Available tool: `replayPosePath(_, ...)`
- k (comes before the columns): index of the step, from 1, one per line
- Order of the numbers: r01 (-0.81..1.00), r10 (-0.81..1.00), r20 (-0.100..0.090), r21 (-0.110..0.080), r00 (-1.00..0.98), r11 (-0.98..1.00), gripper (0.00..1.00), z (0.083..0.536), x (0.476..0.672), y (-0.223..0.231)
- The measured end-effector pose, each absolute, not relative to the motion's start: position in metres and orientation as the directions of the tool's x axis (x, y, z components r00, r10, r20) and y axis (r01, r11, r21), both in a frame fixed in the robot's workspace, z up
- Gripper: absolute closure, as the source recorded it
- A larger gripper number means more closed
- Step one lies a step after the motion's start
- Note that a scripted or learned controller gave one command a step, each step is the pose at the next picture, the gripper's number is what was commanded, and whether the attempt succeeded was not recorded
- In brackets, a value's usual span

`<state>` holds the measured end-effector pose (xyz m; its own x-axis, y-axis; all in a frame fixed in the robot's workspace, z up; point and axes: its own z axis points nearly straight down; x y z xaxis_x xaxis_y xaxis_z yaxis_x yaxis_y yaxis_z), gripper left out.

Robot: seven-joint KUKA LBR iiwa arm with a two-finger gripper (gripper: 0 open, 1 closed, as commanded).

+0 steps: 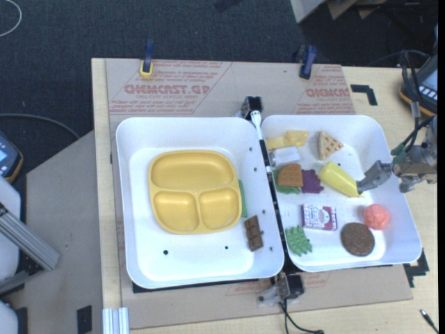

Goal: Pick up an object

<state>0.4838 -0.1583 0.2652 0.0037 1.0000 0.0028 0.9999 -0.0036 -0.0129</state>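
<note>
You see the pincer (pixel 372 178) at the right bin's (pixel 400 245) edge, its grip state impossible to tell, with the yellow toy (pixel 338 179) just left and the pink ball (pixel 376 216) just below.

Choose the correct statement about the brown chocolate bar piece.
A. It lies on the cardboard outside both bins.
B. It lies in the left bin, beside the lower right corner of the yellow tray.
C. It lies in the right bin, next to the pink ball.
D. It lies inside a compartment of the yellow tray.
B: the chocolate bar piece rests on the floor of the left bin, just off the yellow tray at its lower right corner.
</note>
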Motion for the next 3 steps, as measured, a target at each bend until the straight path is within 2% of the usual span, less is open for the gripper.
replayPosePath(1, 1.0, 1.0, 0.0, 0.0, 0.0, 0.0, 0.0, 0.271, 0.486, -0.158)
replayPosePath(3, 1.0, 1.0, 0.003, -0.006, 0.001, -0.001, 0.0, 0.184, 0.479, -0.162)
